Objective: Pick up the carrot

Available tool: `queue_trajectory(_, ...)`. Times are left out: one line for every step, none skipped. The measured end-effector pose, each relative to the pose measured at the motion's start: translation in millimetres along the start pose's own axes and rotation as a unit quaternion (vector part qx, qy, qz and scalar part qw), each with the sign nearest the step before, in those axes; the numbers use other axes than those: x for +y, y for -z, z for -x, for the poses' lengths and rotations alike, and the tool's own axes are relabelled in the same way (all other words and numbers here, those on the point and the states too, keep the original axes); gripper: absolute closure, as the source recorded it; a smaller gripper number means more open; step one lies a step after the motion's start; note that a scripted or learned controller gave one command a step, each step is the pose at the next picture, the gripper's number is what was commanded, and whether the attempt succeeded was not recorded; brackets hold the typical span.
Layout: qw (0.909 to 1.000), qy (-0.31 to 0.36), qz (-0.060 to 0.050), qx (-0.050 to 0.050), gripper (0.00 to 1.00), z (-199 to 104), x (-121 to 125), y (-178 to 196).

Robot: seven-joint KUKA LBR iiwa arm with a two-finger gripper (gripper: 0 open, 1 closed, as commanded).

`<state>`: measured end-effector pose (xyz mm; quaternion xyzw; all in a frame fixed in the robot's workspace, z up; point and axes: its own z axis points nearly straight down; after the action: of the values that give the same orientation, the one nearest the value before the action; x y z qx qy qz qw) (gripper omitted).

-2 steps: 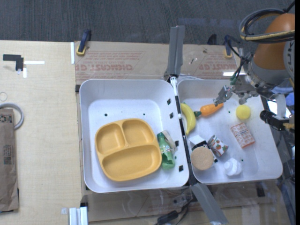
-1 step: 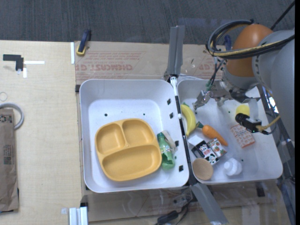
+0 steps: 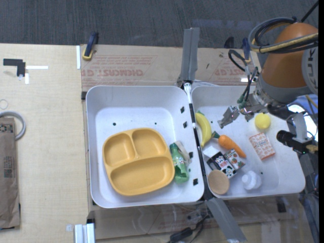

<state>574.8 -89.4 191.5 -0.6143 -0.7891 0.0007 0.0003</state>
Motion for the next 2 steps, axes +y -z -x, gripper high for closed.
queue_trajectory(0.9980, 0.063, 0.000, 0.000, 0.00, 6.5, -27.1, -100.1)
queue_trajectory(0.9981, 0.061, 0.001, -0.001, 1.00, 8.0, -27.2, -91.0)
